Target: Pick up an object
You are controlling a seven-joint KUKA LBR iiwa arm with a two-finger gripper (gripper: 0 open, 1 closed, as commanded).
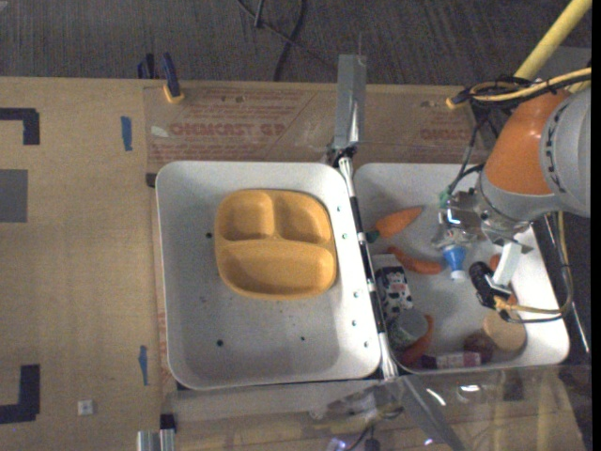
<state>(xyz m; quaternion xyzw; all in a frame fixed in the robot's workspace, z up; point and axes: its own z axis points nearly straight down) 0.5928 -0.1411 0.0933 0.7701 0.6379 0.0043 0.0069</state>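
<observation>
Orange carrot-shaped toy [400, 221] lies beside the gripper [454, 255], possibly touching.

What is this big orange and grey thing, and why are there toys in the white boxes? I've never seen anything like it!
You are looking down from a camera fixed above a workbench. The big grey and orange thing is a robot arm. It reaches in from the right, and a program tells it how to move. At its end is a gripper, a small hand with two fingers, hanging over the right bin. Its job is to pick something up.

The two white boxes are shallow bins. The left bin holds a yellow plate split into three sections. The right bin holds a jumble of small things: an orange carrot-shaped toy, a black-and-white patterned item and a round tan piece, among others.

From this picture I cannot tell if the gripper is holding anything yet.
</observation>
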